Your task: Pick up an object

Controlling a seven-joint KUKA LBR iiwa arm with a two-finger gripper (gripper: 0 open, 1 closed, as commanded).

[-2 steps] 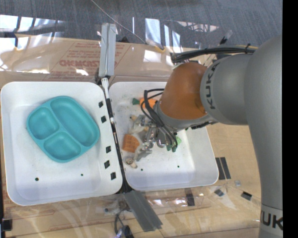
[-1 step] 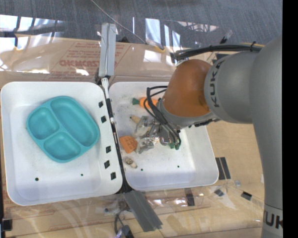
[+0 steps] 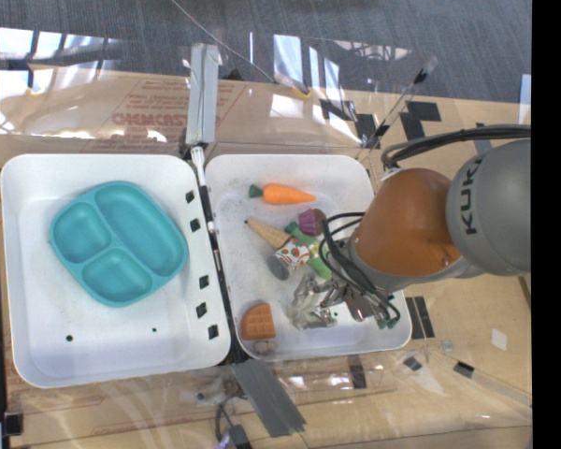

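Hanging low over the right bin (image 3: 226, 251), the tool (image 3: 320, 307) has lifted nothing yet (its grip cannot be judged), with the carrot (image 3: 287, 195) lying apart near the far wall.

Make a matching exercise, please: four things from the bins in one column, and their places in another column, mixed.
Things:
1. teal divided plate
2. toy carrot
3. toy waffle
4. gripper

Places:
A. near the right bin's front edge
B. lowered into the right bin, near its right side
C. in the left bin
D. near the right bin's back edge

Pairs: 1-C, 2-D, 3-A, 4-B
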